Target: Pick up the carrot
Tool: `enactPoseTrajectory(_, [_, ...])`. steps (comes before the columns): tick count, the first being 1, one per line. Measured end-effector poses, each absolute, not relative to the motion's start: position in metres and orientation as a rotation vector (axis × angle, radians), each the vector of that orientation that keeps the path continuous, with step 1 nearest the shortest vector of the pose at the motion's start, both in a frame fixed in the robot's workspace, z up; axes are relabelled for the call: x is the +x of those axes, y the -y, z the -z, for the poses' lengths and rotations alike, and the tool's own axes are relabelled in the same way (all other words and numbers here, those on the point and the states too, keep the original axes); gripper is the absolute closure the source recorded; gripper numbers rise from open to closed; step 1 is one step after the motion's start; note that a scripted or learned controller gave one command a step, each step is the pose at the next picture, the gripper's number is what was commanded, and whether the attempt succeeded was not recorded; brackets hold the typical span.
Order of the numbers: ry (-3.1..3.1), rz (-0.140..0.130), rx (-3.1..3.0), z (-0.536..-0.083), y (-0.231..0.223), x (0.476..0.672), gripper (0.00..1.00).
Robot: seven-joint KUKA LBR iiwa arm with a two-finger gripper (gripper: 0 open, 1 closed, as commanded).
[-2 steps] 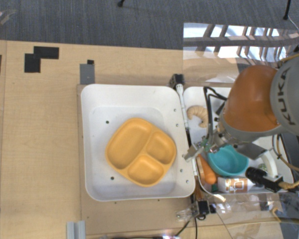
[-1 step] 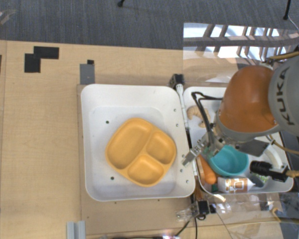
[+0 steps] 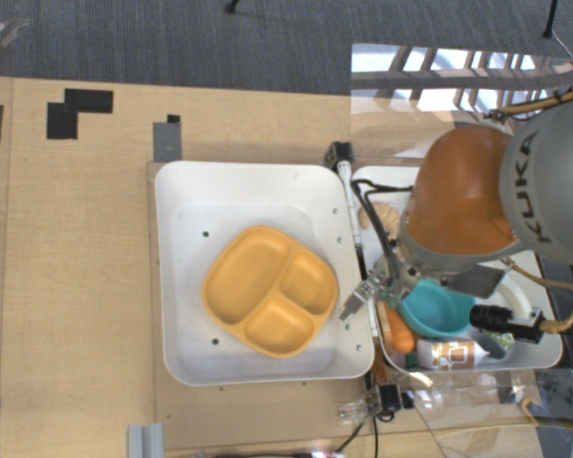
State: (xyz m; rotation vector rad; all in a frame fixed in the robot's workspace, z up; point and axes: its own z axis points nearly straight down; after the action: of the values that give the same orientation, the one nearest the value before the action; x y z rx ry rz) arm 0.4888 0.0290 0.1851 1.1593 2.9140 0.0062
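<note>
We see the gripper (image 3: 380,292) low over the carrot (image 3: 394,329) in the right bin (image 3: 544,356). We cannot tell its finger state; lifting remains undone.

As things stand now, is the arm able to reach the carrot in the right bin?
Probably yes. The carrot lies at the left edge of the right bin, just below the arm's wrist. However, a teal bowl and a bottle crowd it closely, so a clean approach looks tight.

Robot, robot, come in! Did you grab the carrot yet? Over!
Gripper low over right bin, just above the carrot. Carrot lies in the bin, not lifted. Teal bowl and a small bottle crowd it.
</note>
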Motion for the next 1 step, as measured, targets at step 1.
enactPoseTrajectory(1, [-2.896,-0.019,1.153,-0.3744,-0.0526,0.5477,0.0])
